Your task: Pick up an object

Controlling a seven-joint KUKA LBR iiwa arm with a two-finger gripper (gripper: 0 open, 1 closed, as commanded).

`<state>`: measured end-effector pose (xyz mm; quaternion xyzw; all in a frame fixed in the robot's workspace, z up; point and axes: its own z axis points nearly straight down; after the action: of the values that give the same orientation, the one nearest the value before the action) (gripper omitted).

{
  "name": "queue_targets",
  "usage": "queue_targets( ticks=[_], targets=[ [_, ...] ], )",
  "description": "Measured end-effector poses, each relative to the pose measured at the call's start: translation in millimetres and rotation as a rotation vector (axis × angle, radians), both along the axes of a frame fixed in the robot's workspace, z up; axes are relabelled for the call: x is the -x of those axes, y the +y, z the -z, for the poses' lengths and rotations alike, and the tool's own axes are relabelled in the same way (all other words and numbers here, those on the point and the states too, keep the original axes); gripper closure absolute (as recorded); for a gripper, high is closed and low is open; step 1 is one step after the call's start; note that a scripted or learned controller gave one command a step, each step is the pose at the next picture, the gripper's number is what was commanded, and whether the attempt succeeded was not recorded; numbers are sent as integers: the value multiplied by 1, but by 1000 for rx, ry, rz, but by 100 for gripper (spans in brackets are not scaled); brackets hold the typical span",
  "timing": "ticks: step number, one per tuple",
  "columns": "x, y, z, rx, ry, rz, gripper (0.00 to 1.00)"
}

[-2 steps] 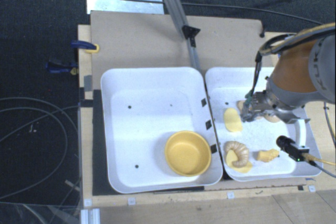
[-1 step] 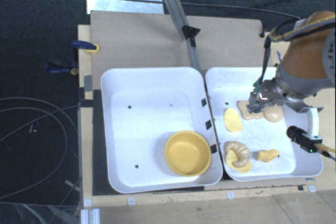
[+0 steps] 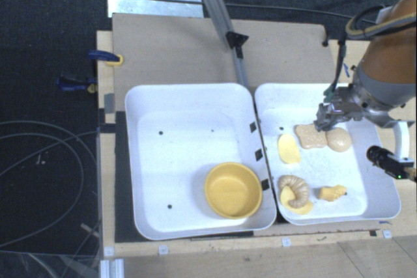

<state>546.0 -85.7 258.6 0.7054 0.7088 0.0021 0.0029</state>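
In the right bin (image 3: 365, 205) lie several pale food-like pieces. A tan toast-shaped piece (image 3: 310, 136) and a beige round bun (image 3: 339, 139) sit side by side near the middle. A yellow oval slice (image 3: 288, 148) lies to their left. Toward the front are a curled croissant-like piece (image 3: 296, 193) and a small yellow shell-shaped piece (image 3: 332, 193). My gripper (image 3: 326, 120) hangs just above the gap between the toast piece and the bun, low over them. The wrist hides its tips.
A yellow bowl (image 3: 232, 189) sits at the front right of the left bin (image 3: 163, 114). A grey pole (image 3: 215, 3) slants over the bench behind the bins. The arm (image 3: 391, 62) covers the right bin's far right corner.
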Motion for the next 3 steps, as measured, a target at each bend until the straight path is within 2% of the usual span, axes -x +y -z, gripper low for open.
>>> queue_targets(
  ticks=[1, 2, 3],
  targets=[
    [-17, 43, 7, -2, 4, -4, 100],
    [-54, 94, 8, -3, 3, -6, 100],
    [-80, 135, 4, -3, 3, -5, 100]
  ],
)
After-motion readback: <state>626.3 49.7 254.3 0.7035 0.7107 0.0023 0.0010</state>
